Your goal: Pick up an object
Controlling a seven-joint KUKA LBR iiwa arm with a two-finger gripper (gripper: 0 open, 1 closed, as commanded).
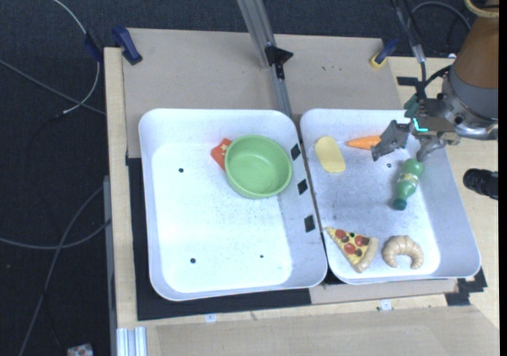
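The robot's jaws [405, 143] hang open and empty over the right bin [444, 212], between the carrot [364, 142] and the green bottle [406, 182], so next they probably must drop down and close on one toy.

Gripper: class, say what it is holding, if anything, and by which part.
Nothing. The gripper hangs open over the right bin, between the carrot and the green bottle.
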